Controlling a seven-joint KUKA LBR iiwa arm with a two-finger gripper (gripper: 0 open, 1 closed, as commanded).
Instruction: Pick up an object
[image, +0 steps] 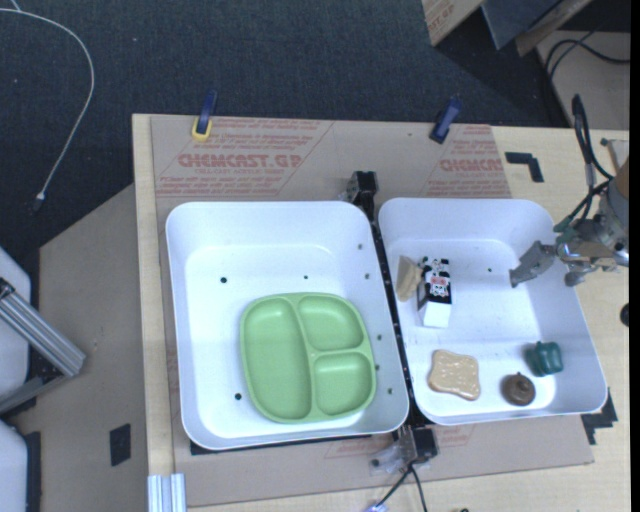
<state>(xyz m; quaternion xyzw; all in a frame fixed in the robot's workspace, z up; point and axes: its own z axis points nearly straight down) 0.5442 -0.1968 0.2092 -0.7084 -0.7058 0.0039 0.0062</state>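
Claw fingers spread wide, holding nothing, above right bin; milk carton lies at 8 o'clock, well apart.

green plate: smooth plastic, a bit shiny
bins: smooth white plastic
board under bins: matt brown cardboard

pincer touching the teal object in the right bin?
Apart. The camera view shows the pincer at the right bin's far right edge, with bare white floor between it and the teal object.
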